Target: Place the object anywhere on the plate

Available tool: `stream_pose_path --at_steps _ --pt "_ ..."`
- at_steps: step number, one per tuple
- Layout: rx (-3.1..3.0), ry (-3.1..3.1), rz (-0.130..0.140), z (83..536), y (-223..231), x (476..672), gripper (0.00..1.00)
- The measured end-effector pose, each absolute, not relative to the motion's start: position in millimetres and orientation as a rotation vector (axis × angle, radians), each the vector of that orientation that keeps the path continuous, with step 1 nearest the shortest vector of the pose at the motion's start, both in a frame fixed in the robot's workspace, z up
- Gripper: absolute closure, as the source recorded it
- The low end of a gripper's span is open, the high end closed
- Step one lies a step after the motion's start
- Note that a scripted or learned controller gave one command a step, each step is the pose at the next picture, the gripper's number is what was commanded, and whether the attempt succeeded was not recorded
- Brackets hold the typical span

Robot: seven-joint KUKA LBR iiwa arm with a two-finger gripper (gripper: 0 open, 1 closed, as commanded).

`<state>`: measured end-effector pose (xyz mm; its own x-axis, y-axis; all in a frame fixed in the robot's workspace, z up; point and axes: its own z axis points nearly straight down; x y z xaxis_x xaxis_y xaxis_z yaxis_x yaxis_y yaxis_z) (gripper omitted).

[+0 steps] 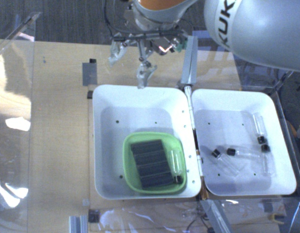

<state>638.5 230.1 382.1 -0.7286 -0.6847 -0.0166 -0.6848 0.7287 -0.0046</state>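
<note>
A green plate (127,152) lies in the left bin (106,130), toward its front. A dark ridged block (150,164) covers the plate's middle. A clear vial (175,162) with a black cap lies on the plate along its right rim. My gripper (129,64) hangs above the far edge of the left bin, well behind the plate. Its fingers (144,74) are spread apart, open, with nothing between them.
The right bin (280,130) holds several clear vials with black caps, among them one (259,129) near the right wall and one (238,153) in the middle. A metal divider (189,67) rises behind where the bins join. The arm's grey body fills the upper right.
</note>
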Motion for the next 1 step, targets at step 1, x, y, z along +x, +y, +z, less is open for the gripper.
stream_pose_path --at_steps 1 --pt "-1.242 2.874 0.004 278.3 194.5 669.6 0.0"
